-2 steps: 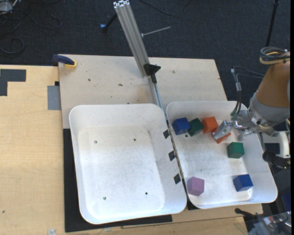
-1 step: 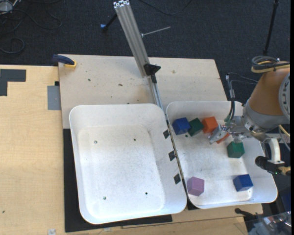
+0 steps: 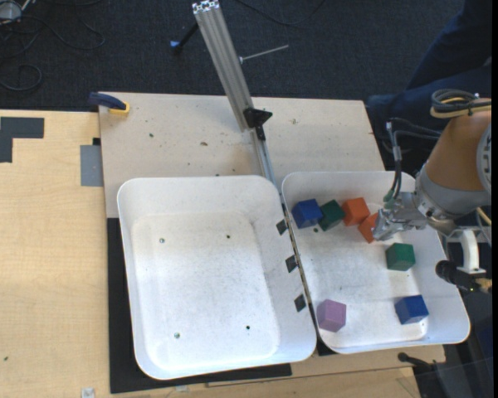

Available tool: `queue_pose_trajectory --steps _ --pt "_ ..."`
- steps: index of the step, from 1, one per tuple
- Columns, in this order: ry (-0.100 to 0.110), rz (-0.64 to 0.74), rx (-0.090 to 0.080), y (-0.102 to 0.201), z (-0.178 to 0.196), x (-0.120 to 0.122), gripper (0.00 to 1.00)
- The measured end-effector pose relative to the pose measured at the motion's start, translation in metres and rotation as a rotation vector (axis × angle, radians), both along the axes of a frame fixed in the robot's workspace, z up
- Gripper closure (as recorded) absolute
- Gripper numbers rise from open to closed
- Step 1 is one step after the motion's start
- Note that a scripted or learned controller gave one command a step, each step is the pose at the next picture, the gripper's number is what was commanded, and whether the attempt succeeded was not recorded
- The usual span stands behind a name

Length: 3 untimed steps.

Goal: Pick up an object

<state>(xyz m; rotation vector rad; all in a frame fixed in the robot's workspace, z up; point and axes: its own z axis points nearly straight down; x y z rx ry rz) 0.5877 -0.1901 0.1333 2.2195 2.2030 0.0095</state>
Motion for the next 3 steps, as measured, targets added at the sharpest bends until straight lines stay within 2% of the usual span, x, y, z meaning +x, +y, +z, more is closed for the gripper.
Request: queue_pose_trajectory --steps 1,3 --pt "0.013 0.008 0.005 -0.002 0.045 0.007 1.0" --pt "0.012 0.009 0.005 0.0 0.134 -0.001 1.0"
